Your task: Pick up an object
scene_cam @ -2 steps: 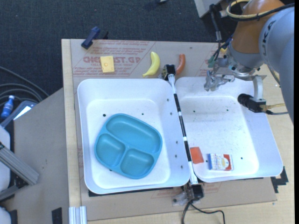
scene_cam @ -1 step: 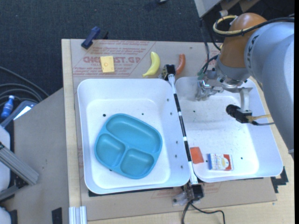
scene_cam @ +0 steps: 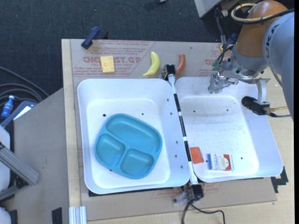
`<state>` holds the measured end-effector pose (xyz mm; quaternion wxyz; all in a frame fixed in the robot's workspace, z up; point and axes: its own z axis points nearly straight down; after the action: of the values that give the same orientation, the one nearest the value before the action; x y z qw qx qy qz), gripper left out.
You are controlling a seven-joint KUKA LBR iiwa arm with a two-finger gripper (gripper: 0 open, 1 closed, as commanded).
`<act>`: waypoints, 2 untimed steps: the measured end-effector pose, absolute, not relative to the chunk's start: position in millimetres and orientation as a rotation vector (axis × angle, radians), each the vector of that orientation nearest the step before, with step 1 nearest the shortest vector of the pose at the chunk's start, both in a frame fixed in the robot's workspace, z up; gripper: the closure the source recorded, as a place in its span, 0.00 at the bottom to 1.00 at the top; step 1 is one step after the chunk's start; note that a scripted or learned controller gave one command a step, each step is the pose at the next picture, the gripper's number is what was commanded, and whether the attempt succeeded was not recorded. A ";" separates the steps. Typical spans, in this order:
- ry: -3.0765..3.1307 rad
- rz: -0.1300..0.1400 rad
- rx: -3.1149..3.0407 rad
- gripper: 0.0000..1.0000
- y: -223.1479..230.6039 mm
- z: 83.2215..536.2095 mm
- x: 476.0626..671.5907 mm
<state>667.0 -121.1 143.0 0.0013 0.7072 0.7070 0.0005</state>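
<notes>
The bench [scene_cam: 74,139] carries two white bins, the left bin [scene_cam: 88,97] at frame centre-left and the right bin [scene_cam: 261,134] beside it. Along its upper edge lie a yellow tag [scene_cam: 107,64], a banana [scene_cam: 152,64] and what looks like an orange sausage [scene_cam: 180,63].

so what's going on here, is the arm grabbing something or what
Not yet, as far as the view shows. The grey arm's gripper hangs over the far edge of the right bin, with nothing visible in it. An orange block and a small printed packet lie near that bin's front edge, away from the gripper. The left bin holds a blue divided plate. A banana lies on the bench behind the bins.
</notes>
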 end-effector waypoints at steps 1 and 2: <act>2.219 0.001 2.220 1.00 -144.4 140.1 666.7; 2.218 0.002 2.219 1.00 -192.9 247.1 667.1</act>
<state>667.1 -192.9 247.1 0.0020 0.7073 0.7069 0.0005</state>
